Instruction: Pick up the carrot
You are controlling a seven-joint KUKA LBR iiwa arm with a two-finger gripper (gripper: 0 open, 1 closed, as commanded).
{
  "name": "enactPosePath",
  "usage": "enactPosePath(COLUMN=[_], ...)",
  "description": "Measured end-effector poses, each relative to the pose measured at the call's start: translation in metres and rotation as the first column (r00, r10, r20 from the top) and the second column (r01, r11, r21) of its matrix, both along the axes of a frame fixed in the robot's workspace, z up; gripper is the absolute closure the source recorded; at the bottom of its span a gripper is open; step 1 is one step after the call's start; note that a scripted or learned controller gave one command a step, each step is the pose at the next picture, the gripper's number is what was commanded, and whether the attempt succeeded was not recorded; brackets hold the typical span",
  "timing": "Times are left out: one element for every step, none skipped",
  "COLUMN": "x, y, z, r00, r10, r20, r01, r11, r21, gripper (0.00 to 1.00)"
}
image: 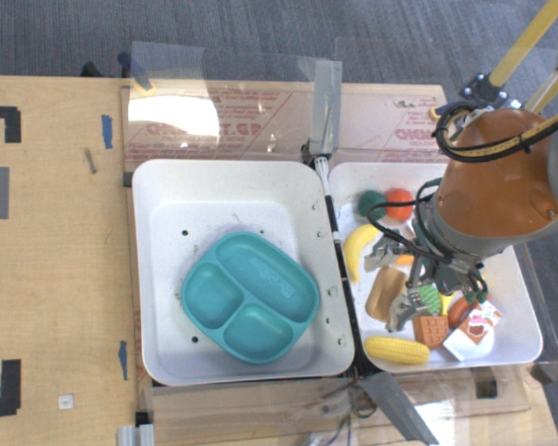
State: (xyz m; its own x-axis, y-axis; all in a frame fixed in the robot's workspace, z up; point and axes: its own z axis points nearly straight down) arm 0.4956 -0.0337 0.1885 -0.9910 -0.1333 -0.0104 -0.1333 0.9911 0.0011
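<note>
The grey arm with its orange band (491, 179) reaches in from the right and hangs over the right-hand shallow white bin (530, 337). Its end effector (417, 307) sits low among the toy foods there, dark metal parts pointing down toward the bin floor; whether its fingers are apart or together cannot be told at this angle.

The orange toy carrot with a green top (391, 203) lies near the far edge of the right bin, partly hidden by the arm, just beyond the yellow plastic banana (357, 247). A tan bread-shaped piece (384, 292) lies beside the end effector, a yellow corn cob (397, 349) rests by the near wall, and a brown waffle square (431, 329) lies close by.

The left-hand white bin (158, 203) holds a teal divided plastic plate (249, 295).
</note>
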Motion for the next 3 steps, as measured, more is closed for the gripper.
enactPosePath(x=[0.03,0.031,0.033], y=[0.026,0.027,0.028], z=[0.108,0.116,0.127], r00=[0.987,0.987,0.987], r10=[0.16,0.159,0.16], r20=[0.005,0.006,0.015], r01=[-0.16,-0.159,-0.16], r11=[0.987,0.987,0.987], r21=[-0.004,-0.003,-0.004], gripper=[1.0,1.0,1.0])
